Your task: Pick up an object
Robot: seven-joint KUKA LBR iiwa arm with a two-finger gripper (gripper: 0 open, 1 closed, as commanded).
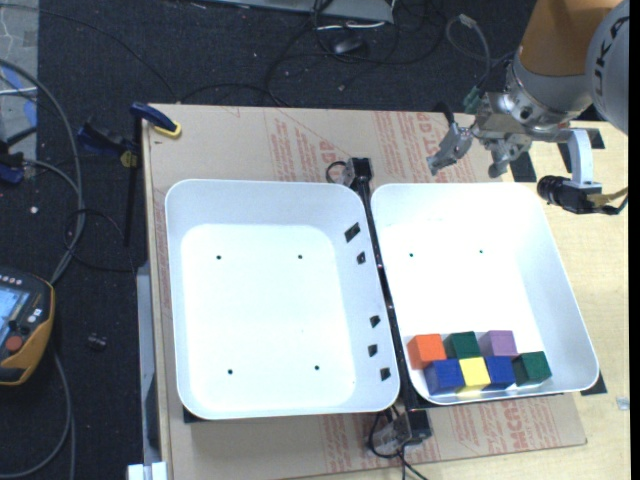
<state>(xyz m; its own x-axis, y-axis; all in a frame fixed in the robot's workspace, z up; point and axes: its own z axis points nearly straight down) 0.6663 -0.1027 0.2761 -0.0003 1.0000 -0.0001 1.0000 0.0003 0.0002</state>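
Red print runs along the cardboard sheet [300,143] under the bins, too blurred to read. White letters on the arm [610,43] at far right are cut off and cannot be read.

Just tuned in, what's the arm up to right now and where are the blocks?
The arm's gripper hangs above the far edge of the right bin, with nothing between its fingers. The coloured blocks sit bunched at that bin's near edge: an orange block, two green blocks, a purple block, two blue blocks and a yellow block. No pick has happened yet.
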